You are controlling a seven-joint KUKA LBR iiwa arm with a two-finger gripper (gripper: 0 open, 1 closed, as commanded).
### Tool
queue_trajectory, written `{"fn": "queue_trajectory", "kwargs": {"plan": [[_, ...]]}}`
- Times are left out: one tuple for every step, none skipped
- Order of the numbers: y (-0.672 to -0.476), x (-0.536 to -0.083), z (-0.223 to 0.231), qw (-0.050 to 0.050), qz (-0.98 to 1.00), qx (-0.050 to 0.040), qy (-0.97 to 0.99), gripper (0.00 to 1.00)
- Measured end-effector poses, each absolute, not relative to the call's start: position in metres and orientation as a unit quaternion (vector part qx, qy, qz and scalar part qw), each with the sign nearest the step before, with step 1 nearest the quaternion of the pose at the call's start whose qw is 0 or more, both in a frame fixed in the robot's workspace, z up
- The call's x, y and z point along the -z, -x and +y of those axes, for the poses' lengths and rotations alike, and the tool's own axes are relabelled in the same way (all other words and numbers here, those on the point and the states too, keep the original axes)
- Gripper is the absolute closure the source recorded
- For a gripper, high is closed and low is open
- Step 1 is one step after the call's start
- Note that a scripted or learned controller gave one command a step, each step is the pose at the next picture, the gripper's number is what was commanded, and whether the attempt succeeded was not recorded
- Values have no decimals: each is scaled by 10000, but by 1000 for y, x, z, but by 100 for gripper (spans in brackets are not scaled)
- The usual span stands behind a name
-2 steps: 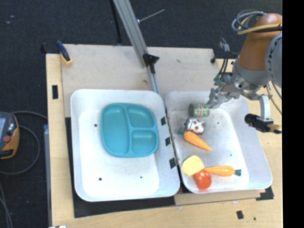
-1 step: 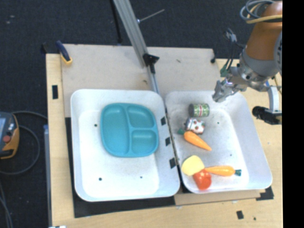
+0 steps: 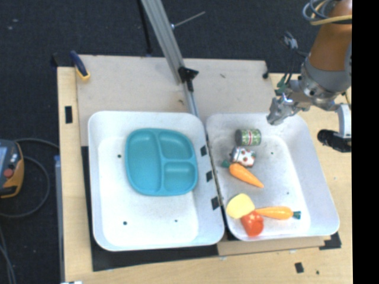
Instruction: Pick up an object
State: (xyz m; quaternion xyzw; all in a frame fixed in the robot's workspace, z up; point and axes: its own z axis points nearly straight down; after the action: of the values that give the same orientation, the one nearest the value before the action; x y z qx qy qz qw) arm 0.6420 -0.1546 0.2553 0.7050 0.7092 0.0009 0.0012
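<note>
Camera view, from above at a slant. Bench (image 3: 136, 81): pale board bearing two shallow white bins side by side. Left bin (image 3: 106, 218): holds one teal divided plate (image 3: 161, 161), three compartments, lying flat toward the bin's upper centre. Right bin (image 3: 311, 176): holds six small items. Small can (image 3: 248, 137) with green label, on its side, near the upper middle. Small white and red object (image 3: 243, 156), just below the can; too small to identify. Toy carrot (image 3: 246, 174), orange with green end, lying slantwise just below that object. Yellow rounded piece (image 3: 240, 205), near the lower left corner. Red tomato-like piece (image 3: 253, 223), touching the yellow piece's lower edge. Second carrot (image 3: 277, 213), lying roughly level, just right of those two. Arm: grey with orange band, entering at upper right. Gripper (image 3: 277, 115): above the right bin's upper right rim, well apart from every item, carrying nothing; whether its pincer is wide or narrow cannot be told.
</note>
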Motion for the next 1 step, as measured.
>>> {"fn": "queue_trajectory", "kwargs": {"plan": [[-642,-244,-102,5,7093,-4,-7049,100]]}}
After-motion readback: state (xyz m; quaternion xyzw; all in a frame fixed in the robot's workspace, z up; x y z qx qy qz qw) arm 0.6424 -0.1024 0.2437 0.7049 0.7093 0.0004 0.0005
